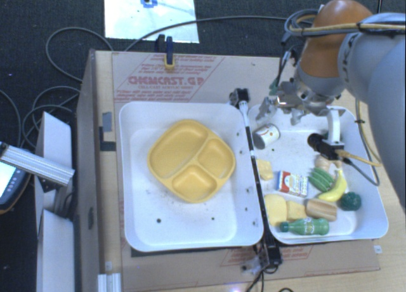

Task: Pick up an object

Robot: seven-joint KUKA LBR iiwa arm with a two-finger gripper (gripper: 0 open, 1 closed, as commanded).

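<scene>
Arm: you see the grey KUKA arm (374, 49) reaching in from the right of the frame, its orange band at upper right, wrist angled down over the top of the right bin (374, 221).
Gripper: the gripper (283, 108) hangs just above the bin's upper left corner; you cannot tell how wide it stands, and nothing shows between its tips.
Nearest candidate: the small white cup (267, 135) lies on its side just below the gripper, apart from the other items, so it looks like the easiest pick.
Other objects: the banana (336, 188), green bottle (307, 226), red-and-white packet (292, 183) and broccoli (349, 202) crowd the bin's lower half, touching or nearly so, which would make a clean grasp harder.
Left bin: the yellow divided plate (191, 159) sits in the middle of the left bin (136, 221), well apart from the gripper.
Task state: judge it as not yet done; nothing is lifted.
</scene>
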